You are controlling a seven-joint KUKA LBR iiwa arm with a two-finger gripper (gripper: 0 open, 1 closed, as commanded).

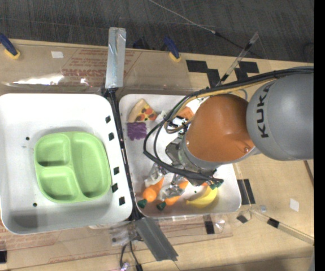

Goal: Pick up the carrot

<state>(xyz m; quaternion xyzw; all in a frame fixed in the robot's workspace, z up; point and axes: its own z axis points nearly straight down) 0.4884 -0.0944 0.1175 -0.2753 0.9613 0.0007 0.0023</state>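
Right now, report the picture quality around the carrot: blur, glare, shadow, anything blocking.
Camera view: soft overall, with small toys blurry. The arm covers much of the right bin and shades its near corner, where the carrot lies among clutter. Mild glare on the orange band. The green plate is evenly lit.

Grey arm (281,117) reaches in from the right; pincer (173,185) points down, low.

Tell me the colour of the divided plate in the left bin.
Light green; the divided plate shows plainly in the camera view.
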